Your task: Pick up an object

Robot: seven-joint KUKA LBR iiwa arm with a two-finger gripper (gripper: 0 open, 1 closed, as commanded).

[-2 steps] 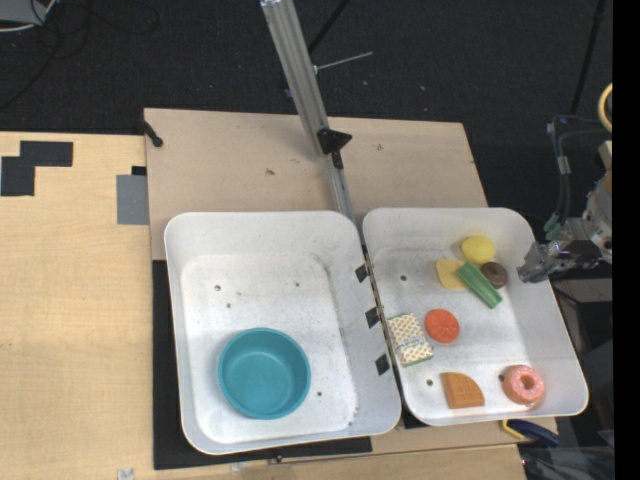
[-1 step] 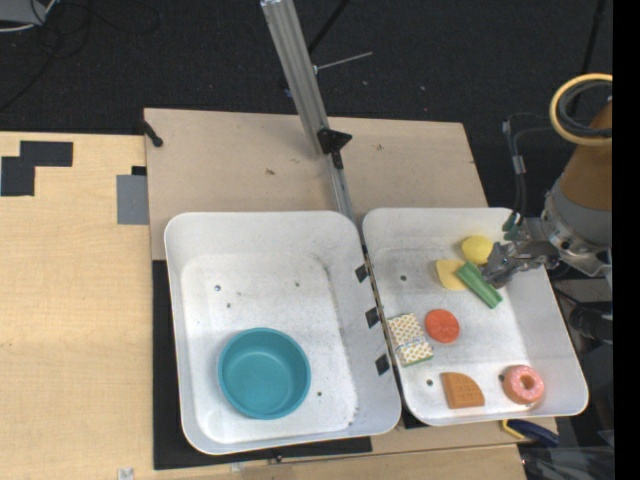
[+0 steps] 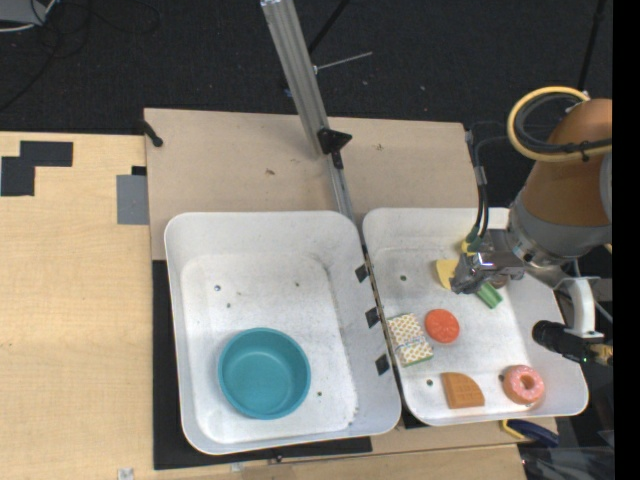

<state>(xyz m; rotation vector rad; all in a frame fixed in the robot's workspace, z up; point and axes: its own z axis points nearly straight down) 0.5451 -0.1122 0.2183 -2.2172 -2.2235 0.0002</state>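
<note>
My gripper (image 3: 470, 276) is low over the back part of the right bin (image 3: 560, 408), reaching in from the right. It sits between a yellow piece (image 3: 444, 271) on its left and a small green piece (image 3: 490, 295) just below and right of it, and it hides part of both. Nearer the front lie a red-orange round object (image 3: 442, 326), a checkered block (image 3: 409, 338), an orange wedge (image 3: 462, 390) and a pink donut (image 3: 522, 384).
The left bin (image 3: 200, 248) holds a teal bowl (image 3: 264, 371) near its front. A slanted metal pole (image 3: 300, 68) rises behind the wall between the two bins. The arm's grey and orange body (image 3: 565, 188) overhangs the right bin's far right side.
</note>
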